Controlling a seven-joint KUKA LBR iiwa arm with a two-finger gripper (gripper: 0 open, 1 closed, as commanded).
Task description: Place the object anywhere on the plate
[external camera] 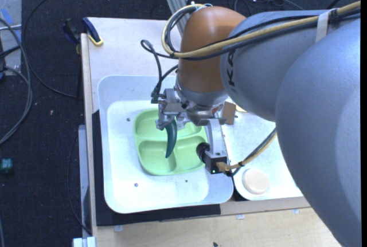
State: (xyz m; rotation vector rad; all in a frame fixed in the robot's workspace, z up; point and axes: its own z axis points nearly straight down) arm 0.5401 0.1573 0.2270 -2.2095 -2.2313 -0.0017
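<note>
A light green divided plate (150, 151) lies in the left white bin (117, 183). My gripper (170, 121) hangs right above the plate, under the orange wrist band. It is shut on a slim, dark green curved object (171, 141). The object dangles from the fingertips, and its lower tip is over the plate's middle divider, close to the surface. I cannot tell whether the tip touches the plate. The arm hides the plate's right rim and the upper part of the object.
A round cream disc (256, 181) sits in the right bin (269, 197), mostly covered by the arm. A black cable box (211, 161) hangs by the plate's right edge. A blue and yellow tool (92, 31) lies at the bench's far left corner.
</note>
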